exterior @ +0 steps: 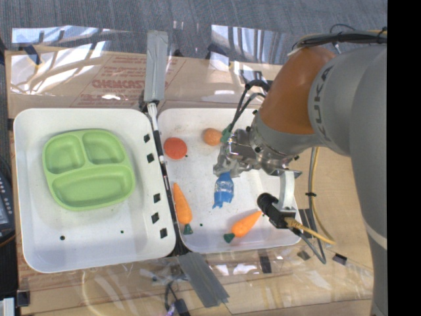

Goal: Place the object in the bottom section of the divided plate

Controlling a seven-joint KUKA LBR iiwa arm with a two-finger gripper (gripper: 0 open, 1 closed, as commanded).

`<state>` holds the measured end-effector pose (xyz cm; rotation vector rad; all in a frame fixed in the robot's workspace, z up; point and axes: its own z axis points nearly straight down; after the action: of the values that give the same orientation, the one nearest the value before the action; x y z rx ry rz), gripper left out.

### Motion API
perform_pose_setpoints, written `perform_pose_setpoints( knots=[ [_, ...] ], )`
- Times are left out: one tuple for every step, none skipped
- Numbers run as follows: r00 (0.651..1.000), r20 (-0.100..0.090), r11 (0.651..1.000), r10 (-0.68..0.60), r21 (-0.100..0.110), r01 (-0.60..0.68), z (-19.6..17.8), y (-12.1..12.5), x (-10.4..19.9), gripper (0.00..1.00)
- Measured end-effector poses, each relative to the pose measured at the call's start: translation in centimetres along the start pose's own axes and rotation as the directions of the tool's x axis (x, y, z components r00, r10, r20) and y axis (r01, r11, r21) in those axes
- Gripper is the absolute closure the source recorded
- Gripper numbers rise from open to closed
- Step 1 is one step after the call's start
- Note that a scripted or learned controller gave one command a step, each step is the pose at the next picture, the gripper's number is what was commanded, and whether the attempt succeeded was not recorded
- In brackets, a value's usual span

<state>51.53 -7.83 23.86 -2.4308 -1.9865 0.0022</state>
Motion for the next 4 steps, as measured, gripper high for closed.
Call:
perform_pose_setpoints(
  knots=[
    [1.0, 0.0, 1.0, -0.014, 0.001, 0.014, -2.7, 4.4, 9.4, 1.0],
    [0.989, 0.001, 0.989, -0.146, -0.002, 0.146, -13.7, 4.6, 10.1, 1.0],
    [0.996, 0.002, 0.996, -0.092, 0.003, 0.092, -7.8, 1.5, 3.4, 1.0],
    [0.979, 0.002, 0.979, -0.205, 0.003, 0.205, -2.9, -0.6, 11.2, 1.0]
  ],
)
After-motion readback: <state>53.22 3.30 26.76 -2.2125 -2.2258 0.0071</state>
